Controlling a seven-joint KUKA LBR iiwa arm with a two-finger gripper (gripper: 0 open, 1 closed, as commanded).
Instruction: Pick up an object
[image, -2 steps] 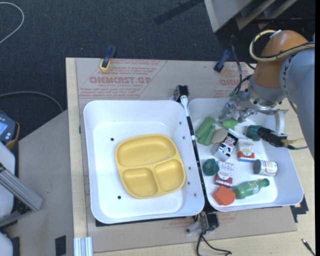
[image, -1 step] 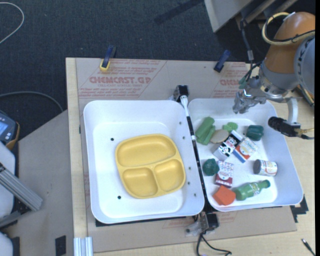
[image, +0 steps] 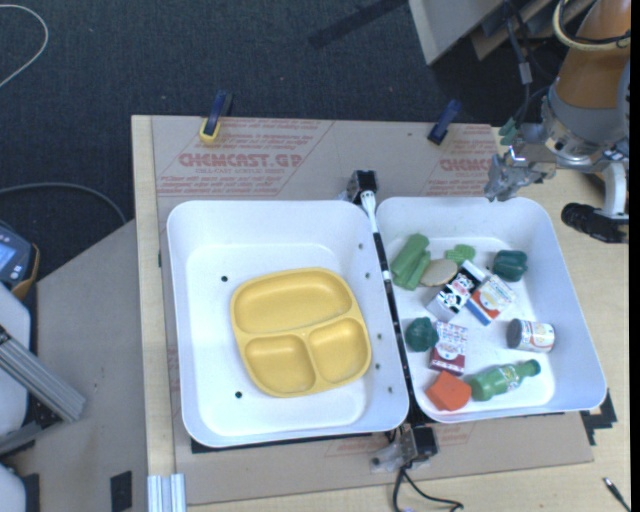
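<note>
Nearest in the right bin (image: 575, 300) lie an orange block (image: 449, 392) and, just to its right, a green bottle (image: 506, 377) on its side. A little farther sit a small red-and-white carton (image: 451, 347) and a dark green round piece (image: 420, 332), with a small can (image: 531, 335) tipped over toward the right wall. Beyond these, a black-and-white carton (image: 455, 290) and a red-and-blue packet (image: 490, 298) lie close together, a tan oval piece (image: 438, 272) beside them. Farther still are a long green piece (image: 410, 259) and a dark green pepper-like item (image: 509, 264). In the left bin (image: 195, 300) rests a yellow divided tray (image: 300, 328). At the far right, the gripper (image: 503, 187) hangs over the right bin's far rim, holding nothing; whether its jaws are open or closed cannot be told.
</note>
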